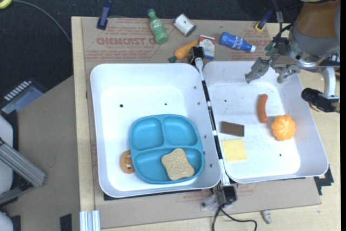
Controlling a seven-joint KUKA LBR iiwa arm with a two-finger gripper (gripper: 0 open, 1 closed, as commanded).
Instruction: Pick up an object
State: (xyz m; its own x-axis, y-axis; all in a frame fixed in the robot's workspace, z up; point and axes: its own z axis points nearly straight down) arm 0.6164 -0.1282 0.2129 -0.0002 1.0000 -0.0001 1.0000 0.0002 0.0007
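A: Start at the grey two-finger claw (268, 71). Its fingers are spread wide, one tip toward the bin's middle, the other nearer the arm, and there is nothing between them. It hangs over the far end of the right-hand shallow white plastic bin (311, 132).

B: And what could it pick?

A: The nearest candidates lie below it in that bin: a slim orange-red toy sausage (263, 108), a round orange toy fruit (283, 127) just beside it, then a flat brown square (232, 129) and a flat pale yellow square (234, 150) close to the inner wall.

B: What might go wrong?

A: I'd judge the sausage and fruit sit close enough that a finger could land on one while closing for the other, knocking it aside. The fruit looks likely to roll out of a pinch. The two flat squares offer little edge, so the fingers may scrape the floor and close on nothing.

B: The surroundings?

A: The left white bin (108, 116) holds a blue divided plastic plate (157, 138) bearing a toast-shaped slice (178, 164), with a small brown pretzel shape (126, 162) touching the plate's edge. Both bins rest on a tan printed board (130, 40), where a green toy bottle (158, 27), a blue toy bottle (237, 42), a small tin (184, 25) and other small toys lie scattered. Dark carpet surrounds it all.
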